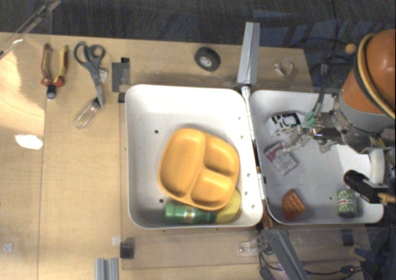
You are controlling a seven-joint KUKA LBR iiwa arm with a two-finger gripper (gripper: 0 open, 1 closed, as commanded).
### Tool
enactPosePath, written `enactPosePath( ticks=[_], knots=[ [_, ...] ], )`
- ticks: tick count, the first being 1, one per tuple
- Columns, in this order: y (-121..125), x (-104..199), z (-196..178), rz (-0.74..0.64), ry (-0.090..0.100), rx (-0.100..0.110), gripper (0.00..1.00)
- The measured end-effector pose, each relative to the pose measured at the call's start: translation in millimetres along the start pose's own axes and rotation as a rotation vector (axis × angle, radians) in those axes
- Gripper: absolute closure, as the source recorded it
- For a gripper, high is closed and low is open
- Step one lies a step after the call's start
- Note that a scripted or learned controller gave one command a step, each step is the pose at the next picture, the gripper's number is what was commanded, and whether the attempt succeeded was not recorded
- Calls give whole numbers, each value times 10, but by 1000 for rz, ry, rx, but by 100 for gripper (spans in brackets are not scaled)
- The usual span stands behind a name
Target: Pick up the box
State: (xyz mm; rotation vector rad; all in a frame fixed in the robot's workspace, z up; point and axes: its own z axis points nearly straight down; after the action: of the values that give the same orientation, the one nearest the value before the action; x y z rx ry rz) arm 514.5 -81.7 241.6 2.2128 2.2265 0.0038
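Observation:
A small black-and-white box point(284, 121) lies flat near the back left corner of the right bin point(322, 100). My gripper point(304, 132) reaches in from the right, low over the bin floor, just right of the box and a little nearer the front. From this view I see nothing between it and the box, and nothing held. The grey wrist with its orange band point(370, 77) sits over the bin's right side.
In the right bin there is a clear plastic packet point(281, 158) below the gripper, an orange-brown lump point(294, 204) at the front and a small green can point(348, 202) at front right. The left bin point(142, 148) holds a yellow divided plate point(199, 167) over a green bottle point(180, 213).

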Motion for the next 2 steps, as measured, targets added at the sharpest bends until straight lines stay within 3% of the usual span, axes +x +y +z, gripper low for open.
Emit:
enactPosePath(
  ticks=[1, 2],
  knots=[
    [249, -205, 1420, -129, 0, 0, 0],
    [274, -198, 1306, -132, 0, -6, 100]
  ],
)
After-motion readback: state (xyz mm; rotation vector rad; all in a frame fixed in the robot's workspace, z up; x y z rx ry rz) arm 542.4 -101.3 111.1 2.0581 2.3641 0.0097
